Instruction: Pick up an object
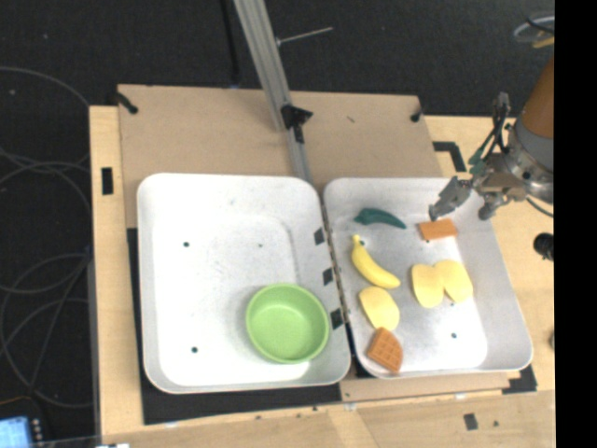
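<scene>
1. The waffle-brown wedge [384, 351] is lying at the near edge of the right bin [494, 334], nearest of all its contents to where I am standing.
2. The green bowl [287, 321] is sitting upright in the left bin [177, 278], on the far side of the divide from the wedge and close to that bin's near corner.
3. A pale yellow oval piece [379, 307] is resting just beyond the wedge, almost touching it.
4. A yellow banana [372, 264] is lying just beyond the oval piece, running at a slant close to the bin's inner wall.
5. Two pale yellow chunks [440, 283] are lying pressed together out toward the middle of the right bin, apart from the banana.
6. An orange block [437, 230] is lying beyond the chunks, flat on the bin floor.
7. A dark green curved piece [380, 217] is lying at about the same depth as the block, farther from the arm and beyond the banana's far end.
8. The gripper [468, 197] is hanging over the far part of the right bin, just above and beyond the orange block. Its fingers [449, 197] are spread apart and nothing is sitting between them; the block is lying free beneath.
9. The grey arm with its orange band [538, 101] is reaching in from beyond the right bin's outer wall.
10. A metal pole [266, 54] is rising from the bench past both bins.
</scene>
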Available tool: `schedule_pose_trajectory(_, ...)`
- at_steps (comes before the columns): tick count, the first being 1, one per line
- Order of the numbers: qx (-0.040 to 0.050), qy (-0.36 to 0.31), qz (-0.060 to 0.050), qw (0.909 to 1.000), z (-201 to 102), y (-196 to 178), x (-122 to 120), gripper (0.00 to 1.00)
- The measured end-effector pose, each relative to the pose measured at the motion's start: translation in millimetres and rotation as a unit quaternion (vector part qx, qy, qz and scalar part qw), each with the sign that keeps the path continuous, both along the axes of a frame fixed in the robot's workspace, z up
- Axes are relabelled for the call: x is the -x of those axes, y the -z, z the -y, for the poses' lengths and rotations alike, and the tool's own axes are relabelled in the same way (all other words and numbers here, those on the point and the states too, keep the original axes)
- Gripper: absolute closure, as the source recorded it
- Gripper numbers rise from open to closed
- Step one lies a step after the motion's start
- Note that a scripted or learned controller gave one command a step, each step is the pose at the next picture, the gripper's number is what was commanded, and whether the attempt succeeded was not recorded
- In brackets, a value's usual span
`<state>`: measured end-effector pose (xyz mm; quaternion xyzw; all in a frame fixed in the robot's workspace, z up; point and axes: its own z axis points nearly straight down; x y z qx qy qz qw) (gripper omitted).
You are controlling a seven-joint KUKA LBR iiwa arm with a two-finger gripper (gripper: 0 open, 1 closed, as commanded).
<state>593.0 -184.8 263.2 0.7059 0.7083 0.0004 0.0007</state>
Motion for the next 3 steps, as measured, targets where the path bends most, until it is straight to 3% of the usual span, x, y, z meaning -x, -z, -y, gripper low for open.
schedule_pose_trajectory(1,0.0001,0.0,0.0,1.0,0.0,0.0,0.0,0.0)
schedule_pose_trajectory(3,0.0009,0.002,-0.002,1.0,2.9,85.5,2.1,0.0)
